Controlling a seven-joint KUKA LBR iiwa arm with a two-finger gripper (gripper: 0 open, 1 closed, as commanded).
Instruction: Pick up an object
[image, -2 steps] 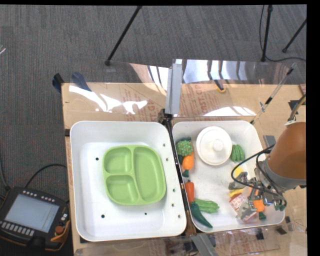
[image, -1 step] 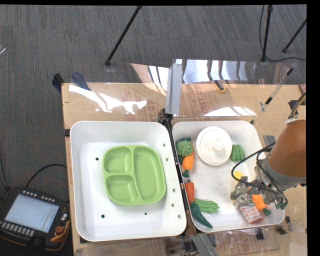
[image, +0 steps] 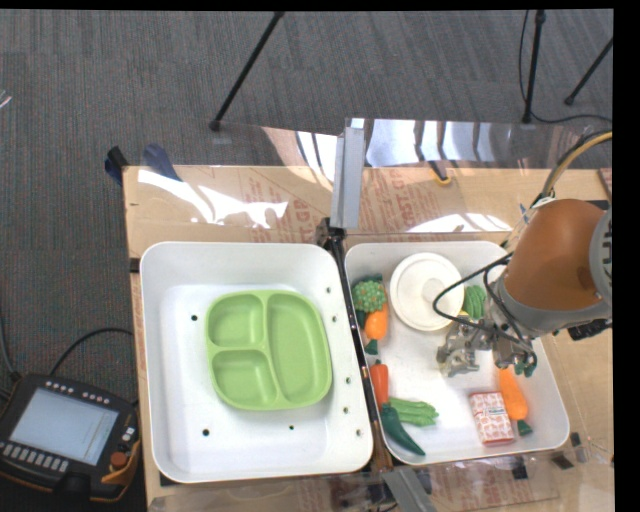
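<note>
My gripper (image: 462, 357) hangs low in the middle of the right bin (image: 420, 247), over bare white floor, below the orange band (image: 555, 268) of the arm. A white round plate (image: 425, 290) lies just up-left of it. A ridged green vegetable (image: 474, 300) sits at the plate's right edge, close to the wrist. To the gripper's lower right lie an orange carrot (image: 513, 395) and a red-and-white box (image: 491, 417). Nothing shows held in the gripper.
Along the right bin's left wall sit a broccoli (image: 368, 295), a small orange piece (image: 376, 324), a carrot (image: 380, 382), a green pepper (image: 412, 410) and a dark green cucumber (image: 400, 430). The left bin (image: 170, 270) holds a green divided plate (image: 268, 350).
</note>
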